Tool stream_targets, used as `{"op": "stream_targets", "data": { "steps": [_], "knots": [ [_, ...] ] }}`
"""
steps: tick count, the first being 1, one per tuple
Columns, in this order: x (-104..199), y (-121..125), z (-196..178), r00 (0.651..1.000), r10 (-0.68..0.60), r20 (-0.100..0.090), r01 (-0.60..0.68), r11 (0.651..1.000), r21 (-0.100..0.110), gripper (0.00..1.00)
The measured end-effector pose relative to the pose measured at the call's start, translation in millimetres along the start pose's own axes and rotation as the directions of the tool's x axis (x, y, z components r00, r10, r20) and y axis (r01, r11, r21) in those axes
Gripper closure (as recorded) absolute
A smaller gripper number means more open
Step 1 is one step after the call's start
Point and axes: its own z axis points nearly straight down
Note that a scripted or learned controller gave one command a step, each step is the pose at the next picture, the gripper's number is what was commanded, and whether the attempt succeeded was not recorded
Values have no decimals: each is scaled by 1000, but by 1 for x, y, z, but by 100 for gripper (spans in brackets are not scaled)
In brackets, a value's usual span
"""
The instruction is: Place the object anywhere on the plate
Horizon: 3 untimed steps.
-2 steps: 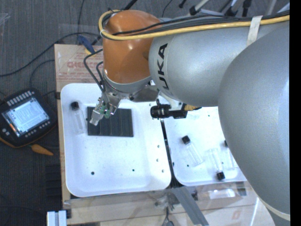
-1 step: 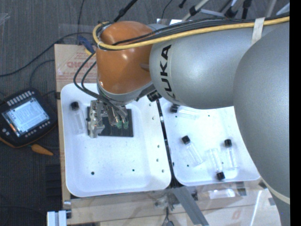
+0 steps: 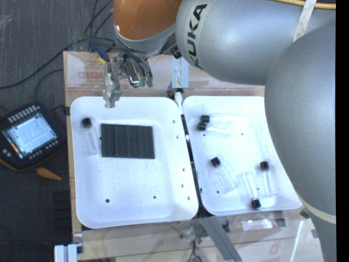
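1. The arm (image 3: 256, 42) looms nearest the lens, its grey bulk covering the upper right.
2. Its gripper (image 3: 113, 86) hangs over the far rim of the left bin (image 3: 131, 206); whether the jaws are open or closed, I cannot tell.
3. A vial (image 3: 90, 136) lies in that bin just left of the plate (image 3: 127, 141) — apart from it, black cap pointing away.
4. The vial is probably light, smooth, slippery and breakable; a hold across its clear body, near the middle, seems safest.
5. More vials (image 3: 222, 176) lie in the right bin (image 3: 234, 146).
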Motion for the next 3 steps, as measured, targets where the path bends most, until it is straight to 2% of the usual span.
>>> {"op": "stream_targets", "data": {
  "steps": [1, 2, 3],
  "knots": [
    [65, 13, -59, 981, -192, -2, 192, 981, 0, 100],
    [31, 6, 127, 991, 137, -5, -137, 991, 0, 100],
    [-6, -2, 47, 993, -118, 0, 118, 993, 1, 100]
  ]
}}
